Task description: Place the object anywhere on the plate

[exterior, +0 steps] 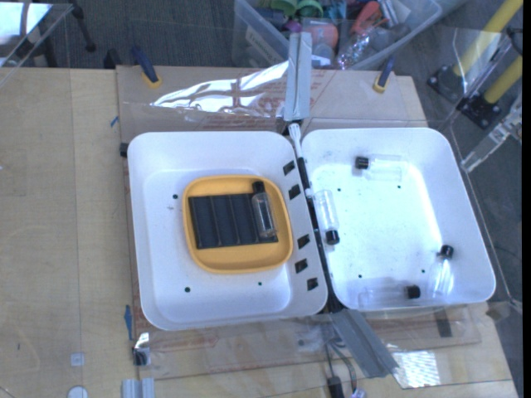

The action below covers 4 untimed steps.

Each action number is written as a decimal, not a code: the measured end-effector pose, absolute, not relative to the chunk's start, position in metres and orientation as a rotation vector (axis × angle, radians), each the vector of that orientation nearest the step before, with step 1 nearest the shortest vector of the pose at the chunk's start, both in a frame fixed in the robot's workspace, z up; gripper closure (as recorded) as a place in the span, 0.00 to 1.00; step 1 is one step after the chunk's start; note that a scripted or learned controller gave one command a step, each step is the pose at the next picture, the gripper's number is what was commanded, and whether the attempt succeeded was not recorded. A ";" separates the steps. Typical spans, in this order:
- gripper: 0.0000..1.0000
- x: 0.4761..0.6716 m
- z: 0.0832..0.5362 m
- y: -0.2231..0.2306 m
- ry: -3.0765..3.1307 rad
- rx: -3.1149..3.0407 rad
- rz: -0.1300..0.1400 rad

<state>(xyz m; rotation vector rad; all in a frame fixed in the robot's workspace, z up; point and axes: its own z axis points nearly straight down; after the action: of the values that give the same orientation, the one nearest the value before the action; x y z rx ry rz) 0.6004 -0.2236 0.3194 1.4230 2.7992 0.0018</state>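
A yellow plate (199, 255) with a dark ribbed centre sits in the left white bin (158, 297). One clear vial with a black cap (263, 208) lies on the plate's right side, pointing roughly front to back. Several more clear vials with black caps lie in the right white bin (473, 280): one (377, 166) near the back, one (324, 213) by the left wall, one (442, 270) at the right and one (390, 291) near the front.
A clear tub of mixed colourful items (332, 7) stands behind the bins. Crinkled silver foil (224, 98) lies behind the left bin. A metal divider strip (299, 73) runs back between the bins. Wooden bench (58, 222) extends to the left.
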 end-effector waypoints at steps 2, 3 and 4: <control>1.00 0.556 0.370 -0.223 2.775 1.453 0.003; 1.00 0.578 0.277 -0.222 2.916 1.164 0.001; 1.00 0.586 0.207 -0.194 3.059 0.702 0.003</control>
<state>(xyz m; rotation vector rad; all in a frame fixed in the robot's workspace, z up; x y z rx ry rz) 0.5861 -0.1938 0.2072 0.7024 3.0593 0.0026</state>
